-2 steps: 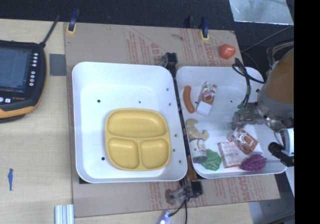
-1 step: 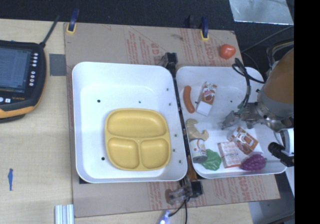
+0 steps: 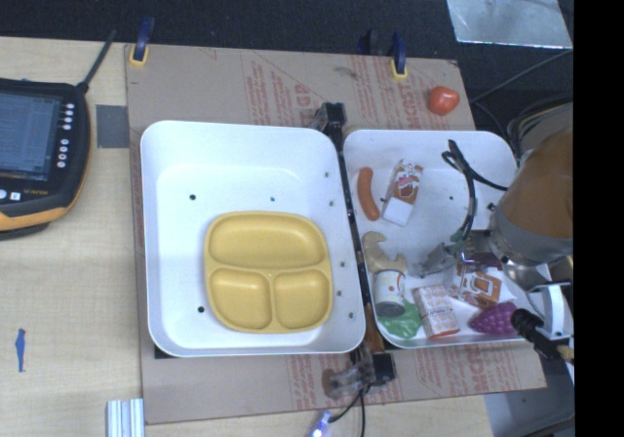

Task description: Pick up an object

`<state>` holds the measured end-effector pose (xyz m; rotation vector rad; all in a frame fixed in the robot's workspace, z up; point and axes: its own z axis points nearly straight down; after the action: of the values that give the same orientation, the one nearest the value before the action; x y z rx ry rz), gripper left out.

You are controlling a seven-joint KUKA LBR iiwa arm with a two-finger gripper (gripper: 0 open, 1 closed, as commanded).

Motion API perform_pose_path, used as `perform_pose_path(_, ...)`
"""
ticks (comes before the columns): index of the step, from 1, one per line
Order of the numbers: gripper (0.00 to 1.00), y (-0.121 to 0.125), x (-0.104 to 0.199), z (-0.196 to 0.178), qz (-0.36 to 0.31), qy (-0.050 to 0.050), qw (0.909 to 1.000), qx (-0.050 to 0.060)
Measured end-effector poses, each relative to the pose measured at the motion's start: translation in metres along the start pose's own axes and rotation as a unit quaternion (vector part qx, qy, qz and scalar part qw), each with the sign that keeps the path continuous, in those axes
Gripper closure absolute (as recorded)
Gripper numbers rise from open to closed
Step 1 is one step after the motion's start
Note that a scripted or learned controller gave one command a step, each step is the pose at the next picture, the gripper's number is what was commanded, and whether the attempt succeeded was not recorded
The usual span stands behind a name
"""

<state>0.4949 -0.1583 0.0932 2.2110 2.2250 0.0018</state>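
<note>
I see the hand (image 3: 458, 255) low in the right bin (image 3: 429, 144), its metal parts tangled in glare; I cannot tell how it is set. Just below it lie a flat red-and-white carton (image 3: 436, 311) and a knobbly purple grape bunch (image 3: 493, 318). Left of it stands a small round can (image 3: 389, 288); up and left, a smooth sausage (image 3: 367, 193). Far left, a glossy yellow three-section tray (image 3: 268, 270) sits in the left bin (image 3: 175, 230).
</note>
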Motion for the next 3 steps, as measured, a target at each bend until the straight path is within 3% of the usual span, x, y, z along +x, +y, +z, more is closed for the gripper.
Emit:
perform_pose_path(1,0.0,0.057,-0.041,0.002,0.001,0.001,1.0,0.003)
perform_pose_path(2,0.0,0.153,-0.013,0.002,0.001,0.002,1.0,0.003)
perform_pose_path(3,0.0,0.069,0.035,0.002,0.001,0.001,1.0,0.005)
